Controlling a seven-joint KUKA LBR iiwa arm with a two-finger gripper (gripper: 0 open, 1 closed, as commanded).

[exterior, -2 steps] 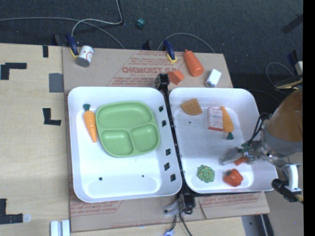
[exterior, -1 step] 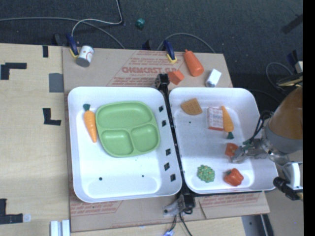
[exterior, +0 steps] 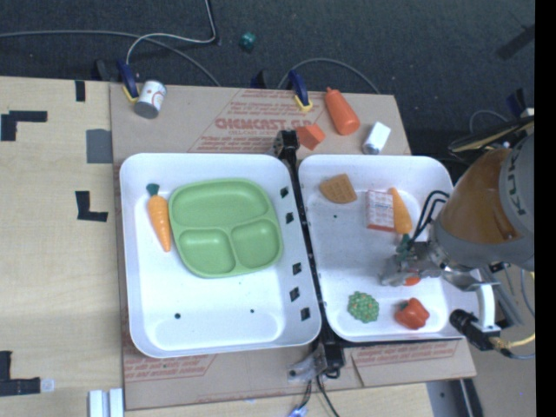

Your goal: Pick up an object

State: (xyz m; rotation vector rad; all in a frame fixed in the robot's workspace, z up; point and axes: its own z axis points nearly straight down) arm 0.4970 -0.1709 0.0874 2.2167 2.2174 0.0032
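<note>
Where the tool (exterior: pixel 401 272) sits low in the right bin (exterior: pixel 347 233), grip unclear, orange stick (exterior: pixel 400 212) lying near-vertical.

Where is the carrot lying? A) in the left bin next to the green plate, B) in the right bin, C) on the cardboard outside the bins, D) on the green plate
A: the carrot lies on the white floor of the left bin, just beside the left edge of the green plate.
</note>
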